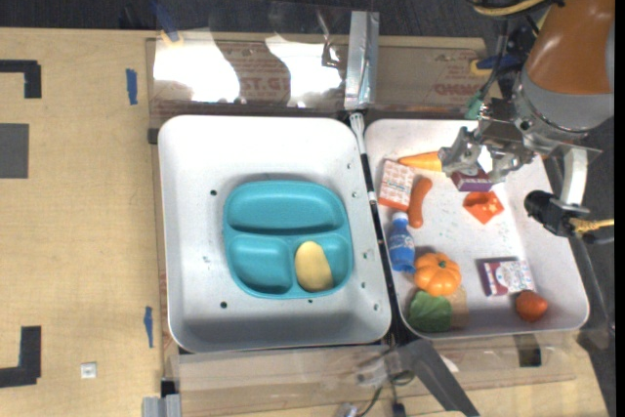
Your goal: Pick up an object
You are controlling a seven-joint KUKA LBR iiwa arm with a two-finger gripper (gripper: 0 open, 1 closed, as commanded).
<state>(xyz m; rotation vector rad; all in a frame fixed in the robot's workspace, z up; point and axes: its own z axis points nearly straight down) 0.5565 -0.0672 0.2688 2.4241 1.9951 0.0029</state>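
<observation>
Purple object [473, 182], small, between the fingers of the gripper [475, 167] above the right bin [571, 303]: grasp apparently made, lifting clear left to do.

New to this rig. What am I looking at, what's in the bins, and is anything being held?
One camera looks down at a slant on two white bins. The grey and orange robot arm reaches in from the right; its pincer hangs over the right bin, above a small purple item. Whether it grips anything is unclear. That bin also holds a carrot, sausage, blue bottle, pumpkin, orange block and purple box. The left bin holds a teal divided tray with a yellow potato-like toy in one compartment.
</observation>
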